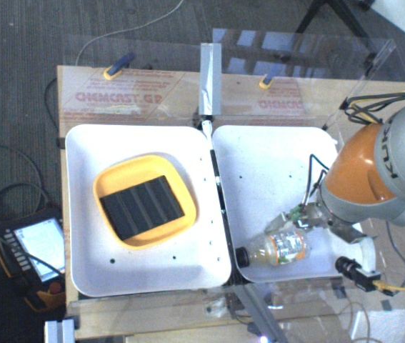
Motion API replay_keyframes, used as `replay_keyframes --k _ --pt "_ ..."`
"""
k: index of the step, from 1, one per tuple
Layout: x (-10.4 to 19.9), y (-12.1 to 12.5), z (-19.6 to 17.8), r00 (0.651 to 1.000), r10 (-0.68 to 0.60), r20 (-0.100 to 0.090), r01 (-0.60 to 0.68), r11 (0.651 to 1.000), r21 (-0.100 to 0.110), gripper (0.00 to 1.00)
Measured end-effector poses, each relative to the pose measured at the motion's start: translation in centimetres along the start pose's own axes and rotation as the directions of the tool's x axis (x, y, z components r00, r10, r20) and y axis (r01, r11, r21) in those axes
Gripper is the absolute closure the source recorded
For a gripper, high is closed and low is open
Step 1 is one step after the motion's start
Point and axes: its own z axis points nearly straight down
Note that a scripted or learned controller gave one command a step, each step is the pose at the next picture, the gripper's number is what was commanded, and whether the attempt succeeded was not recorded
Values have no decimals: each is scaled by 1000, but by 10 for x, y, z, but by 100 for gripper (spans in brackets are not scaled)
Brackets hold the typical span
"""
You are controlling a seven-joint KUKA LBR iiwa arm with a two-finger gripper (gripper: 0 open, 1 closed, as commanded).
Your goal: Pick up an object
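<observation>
Bottle first: a clear plastic one with a black cap lies on its side in the right bin, down at about six o'clock of that bin, close to the near wall. Its cap points toward nine o'clock, almost touching the divider where the two bins meet, and its body carries a label with some orange and green on it.

From where I stand the arm comes in from three o'clock, its orange band bulging over the right bin's far corner. The gripper is low over the bin floor, right at the bottle's two o'clock end, touching or just beside its base. I cannot tell how the gripper is set, and I cannot tell whether it has any hold on the bottle; the bottle looks to be resting on the bin floor.

Over at nine o'clock sits the left bin, and in its middle a yellow tray with a rounded rim, turned a little askew. A black ridged slab lies inside that tray, filling most of it.

Both bins rest on a pale wooden bench, with dark carpet around it.
</observation>
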Motion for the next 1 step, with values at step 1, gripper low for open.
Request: replay_keyframes --k 1 --pt "1 2 -10 1000 -1 -2 1 1000 -4 100"
